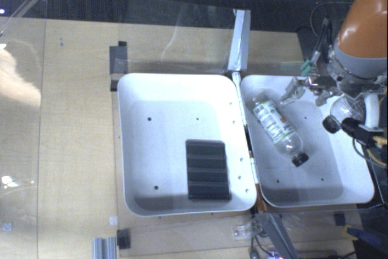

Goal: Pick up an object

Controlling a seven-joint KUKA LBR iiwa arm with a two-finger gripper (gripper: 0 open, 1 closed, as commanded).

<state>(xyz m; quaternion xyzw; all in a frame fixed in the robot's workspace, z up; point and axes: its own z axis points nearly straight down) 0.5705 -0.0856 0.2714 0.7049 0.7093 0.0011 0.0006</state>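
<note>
A clear plastic bottle [276, 123] with a dark cap lies on its side in the right bin [351, 182], cap end pointing toward the front right. A black ribbed rectangular block [207, 170] lies flat in the front part of the left bin [151, 100]. My gripper [295, 90] hangs over the back of the right bin, just right of the bottle's base end and close above it. Nothing shows in its grasp. The wrist and its orange band [365, 12] rise behind it at the upper right.
A raised divider [245, 130] where the two bin rims meet separates the bottle from the block. A metal strip [238, 39] stands behind the bins' junction. Cables and the arm's body [357, 112] crowd the right bin's right side. Wooden bench top lies to the left.
</note>
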